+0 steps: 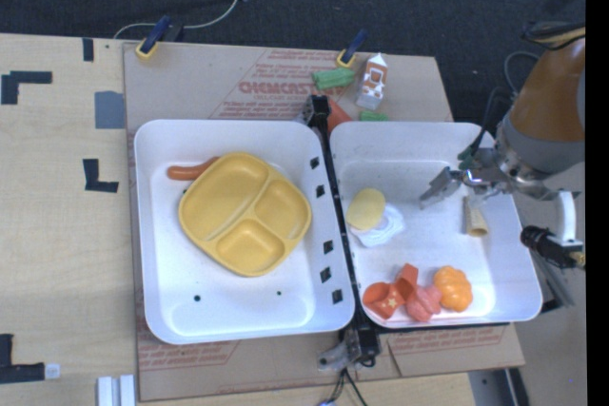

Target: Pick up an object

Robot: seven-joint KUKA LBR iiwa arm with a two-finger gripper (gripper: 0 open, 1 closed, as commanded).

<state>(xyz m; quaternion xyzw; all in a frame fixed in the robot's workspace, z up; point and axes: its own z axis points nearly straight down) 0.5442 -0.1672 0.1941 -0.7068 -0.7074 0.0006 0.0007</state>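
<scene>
Reaching in from the right, the arm sets its gripper over the upper middle of the right bin, fingers spread apart with nothing between them. Just beside it lies a tan cone; an egg rests near the bin's left wall, and a tomato, red pieces and an orange fruit line the front wall. The left bin holds a yellow tray with a sausage at its upper-left edge.
</scene>
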